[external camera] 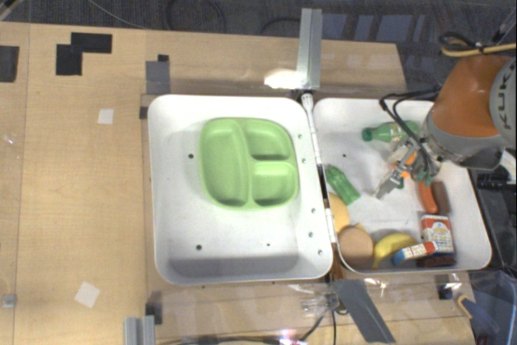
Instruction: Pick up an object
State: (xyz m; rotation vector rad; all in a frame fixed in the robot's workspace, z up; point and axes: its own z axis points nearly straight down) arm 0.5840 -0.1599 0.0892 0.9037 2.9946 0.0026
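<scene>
From the camera view, my tool (393, 180) hangs over the middle of the right bin (355, 119), fingers pointing down and to the left, and I cannot tell how far apart they stand; nothing shows between them, so I judge that I hold nothing yet. No single object is named for me. The candidates all lie in this bin: a green bottle (381, 132) near the far wall, a green pepper-shaped piece (342, 184) by the left wall, an orange carrot-like stick (426, 198) and a brown sausage (440, 196) just beside my wrist, and a crowded heap at the near wall with a tan round potato (355, 241), a yellow banana (391, 243) and a red-and-white carton (437, 232).

The risk, as I judge it, is closing on bare bin floor, since my tool sits over an open patch between things. The smooth, rounded plastic shapes look likely to squirt out of a pinch or roll. In the heap, things touch, so a grasp there could jam against a neighbour or lift two.

The left bin (174, 174) carries a pale green, glossy tray (234, 166) with moulded compartments. Both bins are shallow, white and smooth-walled on the pale wood-grain bench (73, 198).
</scene>
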